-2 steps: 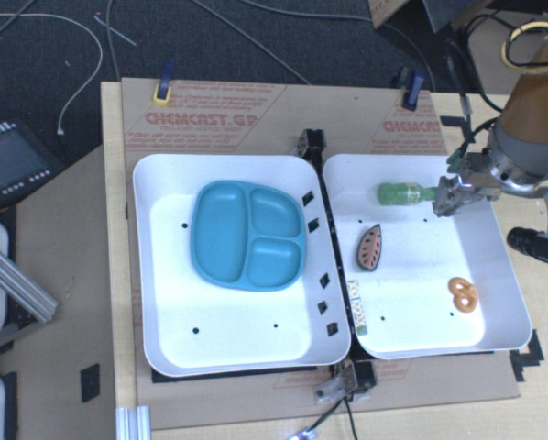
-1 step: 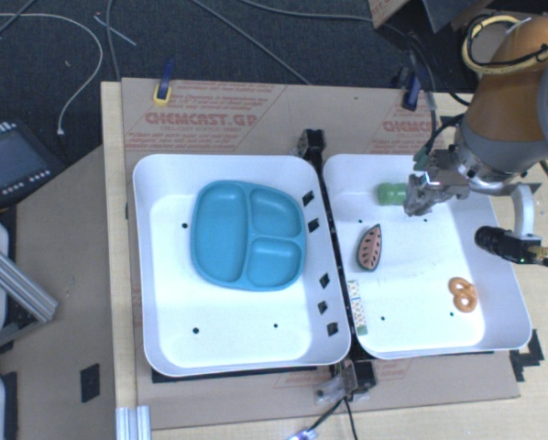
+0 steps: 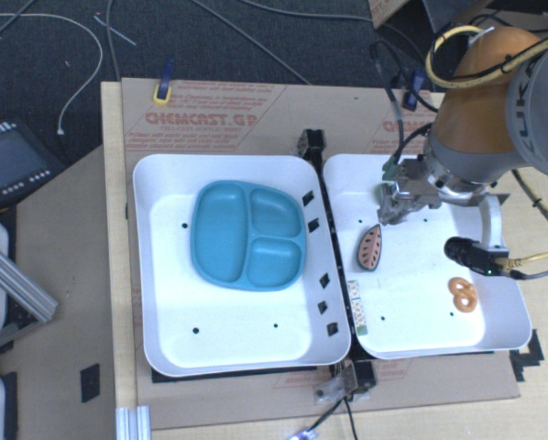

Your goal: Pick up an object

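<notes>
The arm comes in from the upper right and its hand (image 3: pixel 395 202) hangs low over the upper left part of the right bin (image 3: pixel 430 337). I cannot tell how far it is open, and nothing shows in its grip. Just below it lies a brown oval object (image 3: pixel 370 247). A pretzel-shaped piece (image 3: pixel 462 293) sits toward the bin's lower right. The left bin (image 3: pixel 164 337) holds a blue divided plate (image 3: pixel 248 235).
</notes>
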Controlling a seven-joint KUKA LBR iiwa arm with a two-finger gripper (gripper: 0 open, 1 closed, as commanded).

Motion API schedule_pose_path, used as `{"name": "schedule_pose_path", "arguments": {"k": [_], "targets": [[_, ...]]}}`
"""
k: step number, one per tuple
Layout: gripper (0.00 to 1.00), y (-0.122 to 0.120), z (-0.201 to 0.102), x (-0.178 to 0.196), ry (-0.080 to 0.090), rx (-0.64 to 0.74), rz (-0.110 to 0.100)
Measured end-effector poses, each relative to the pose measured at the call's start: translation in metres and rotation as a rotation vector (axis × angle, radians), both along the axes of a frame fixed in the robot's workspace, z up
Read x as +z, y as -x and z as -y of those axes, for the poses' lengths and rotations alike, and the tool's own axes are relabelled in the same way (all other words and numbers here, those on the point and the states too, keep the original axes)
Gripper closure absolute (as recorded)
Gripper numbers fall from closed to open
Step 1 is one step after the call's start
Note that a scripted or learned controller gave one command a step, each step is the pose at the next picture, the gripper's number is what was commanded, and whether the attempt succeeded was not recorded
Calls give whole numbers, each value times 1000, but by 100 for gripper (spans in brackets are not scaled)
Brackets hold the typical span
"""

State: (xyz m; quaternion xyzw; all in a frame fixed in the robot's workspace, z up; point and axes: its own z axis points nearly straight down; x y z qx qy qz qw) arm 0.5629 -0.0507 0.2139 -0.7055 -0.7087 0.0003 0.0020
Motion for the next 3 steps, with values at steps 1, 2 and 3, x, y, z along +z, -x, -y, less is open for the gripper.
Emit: {"name": "schedule_pose_path", "arguments": {"k": [1,2,3], "targets": [[100,6,-54,12,0,2,4],[100,13,-98,11,-1,1,0],[100,20,-143,12,-1,1,1]]}}
